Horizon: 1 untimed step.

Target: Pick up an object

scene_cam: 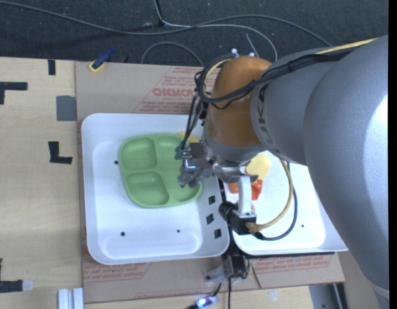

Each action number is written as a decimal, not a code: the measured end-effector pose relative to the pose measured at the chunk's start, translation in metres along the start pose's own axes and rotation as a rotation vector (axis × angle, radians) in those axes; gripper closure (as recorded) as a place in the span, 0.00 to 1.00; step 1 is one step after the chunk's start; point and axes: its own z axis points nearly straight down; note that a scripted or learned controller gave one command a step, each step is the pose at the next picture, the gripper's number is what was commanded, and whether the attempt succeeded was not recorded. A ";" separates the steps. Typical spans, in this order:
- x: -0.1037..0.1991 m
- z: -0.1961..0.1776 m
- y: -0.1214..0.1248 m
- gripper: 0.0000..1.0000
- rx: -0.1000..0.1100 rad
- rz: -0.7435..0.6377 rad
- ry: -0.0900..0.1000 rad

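Camera view: looks down at a slant on both bins.
Left bin (101, 237): carries a green divided tray (150, 172) in its upper right part, right edge close to the wall shared with the right bin (307, 237).
Right bin contents: pale yellow piece (260, 167) and red-orange piece (255, 187) near its left wall, mostly under the arm.
Arm (340, 127): reaches in from the right, orange band above the wrist, wrist over the shared wall.
Gripper (189, 170): down at the tray's right rim, probably going for that rim, the nearest graspable edge.
Jaws: cannot tell whether released or clenched; dark metal parts blur together, and no grasp is visible.
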 end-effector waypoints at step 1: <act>-0.003 0.000 0.001 0.00 -0.001 0.004 -0.002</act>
